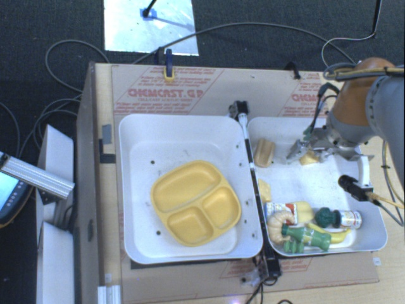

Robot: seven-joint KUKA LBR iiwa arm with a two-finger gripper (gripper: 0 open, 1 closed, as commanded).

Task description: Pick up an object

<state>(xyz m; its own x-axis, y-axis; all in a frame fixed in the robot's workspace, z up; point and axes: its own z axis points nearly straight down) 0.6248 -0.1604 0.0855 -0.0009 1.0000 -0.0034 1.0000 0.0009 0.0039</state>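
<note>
- We see the gripper (pixel 302 152) low in the right white bin (pixel 380 230); we cannot tell its state.
- A small pale-yellow chunk (pixel 309 159) lies just beside it; we judge it light and possibly soft, best pinched across its narrow sides.
- A tan block (pixel 263 152) sits near the divider; bottles cluster at the front.
- The left white bin (pixel 136 189) bears a yellow compartment tray (pixel 195 202).

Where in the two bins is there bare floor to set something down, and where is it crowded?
Left bin: bare floor all round the yellow tray, widest along its far side. Right bin: a bare patch mid-floor, between the pincer and the near pile. Crowded: the near end, where the green bottles and banana lie packed together.
</note>
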